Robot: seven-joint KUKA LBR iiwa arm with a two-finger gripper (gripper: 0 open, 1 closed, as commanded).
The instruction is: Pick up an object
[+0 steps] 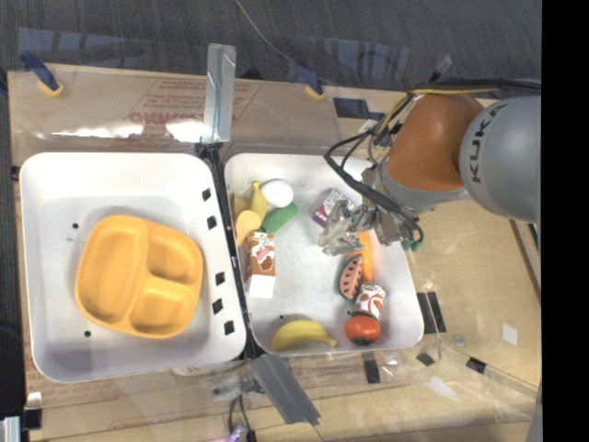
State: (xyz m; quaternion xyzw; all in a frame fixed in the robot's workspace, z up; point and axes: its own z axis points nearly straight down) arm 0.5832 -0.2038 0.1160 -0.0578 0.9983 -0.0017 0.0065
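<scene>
Nearest the camera, along the front wall of the right bin, a banana lies on its side, and a red tomato sits just beside it to the right. Touching the tomato from behind is a small red-and-white carton, and next to that a watermelon slice leans against an orange carrot, whose upper end is hidden under my hand.

Left of these, by the divider between the bins, a juice box with a white lower part lies flat. Behind it a yellow piece and a second banana crowd together with a green piece and a white egg; their edges overlap, so I cannot make out each shape fully.

My hand hangs low over the middle of the right bin, close to a purple-and-white packet. It is a blur of metal and cables, and I cannot tell whether it is apart or together, or whether anything is in it.

In the left bin a yellow divided plate rests alone. Beyond both bins the worktop shows taped brown paper.
</scene>
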